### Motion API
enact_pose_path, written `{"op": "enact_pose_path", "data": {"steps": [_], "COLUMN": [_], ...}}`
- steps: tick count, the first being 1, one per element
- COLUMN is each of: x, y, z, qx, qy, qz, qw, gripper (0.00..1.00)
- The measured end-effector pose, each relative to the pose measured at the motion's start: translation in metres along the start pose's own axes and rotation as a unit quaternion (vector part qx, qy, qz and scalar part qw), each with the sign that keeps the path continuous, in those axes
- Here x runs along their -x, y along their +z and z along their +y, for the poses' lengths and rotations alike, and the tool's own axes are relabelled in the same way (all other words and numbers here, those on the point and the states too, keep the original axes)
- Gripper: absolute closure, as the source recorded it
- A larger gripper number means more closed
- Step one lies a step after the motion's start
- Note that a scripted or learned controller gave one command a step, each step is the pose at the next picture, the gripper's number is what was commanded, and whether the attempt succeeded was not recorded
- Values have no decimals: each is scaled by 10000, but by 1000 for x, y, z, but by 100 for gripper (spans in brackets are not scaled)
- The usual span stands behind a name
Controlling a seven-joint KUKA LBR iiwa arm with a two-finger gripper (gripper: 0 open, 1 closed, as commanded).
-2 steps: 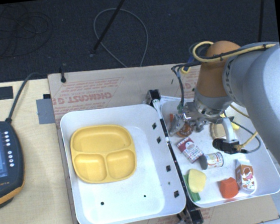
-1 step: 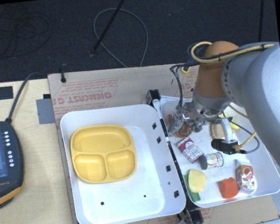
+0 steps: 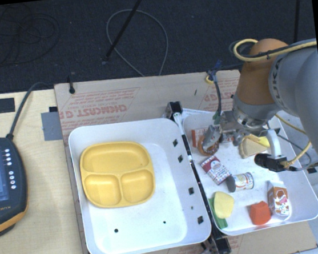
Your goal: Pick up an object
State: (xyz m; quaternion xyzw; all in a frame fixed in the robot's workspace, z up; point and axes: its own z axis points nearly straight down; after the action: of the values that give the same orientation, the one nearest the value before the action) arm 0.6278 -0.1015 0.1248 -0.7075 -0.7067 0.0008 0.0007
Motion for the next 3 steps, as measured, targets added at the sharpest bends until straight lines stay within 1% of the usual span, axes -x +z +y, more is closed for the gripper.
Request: {"op": "enact_pose_path", "data": {"steps": [1,2,3], "x": [-15,14,-11], "y": [39,37,38], "z": [-30,-156,-86], "qx": [-12,-23,13], "qy": [13,29,-21], "qz": [7,11,7], "qw": [10000,10000,10000], "gripper": [0,0,0]}}
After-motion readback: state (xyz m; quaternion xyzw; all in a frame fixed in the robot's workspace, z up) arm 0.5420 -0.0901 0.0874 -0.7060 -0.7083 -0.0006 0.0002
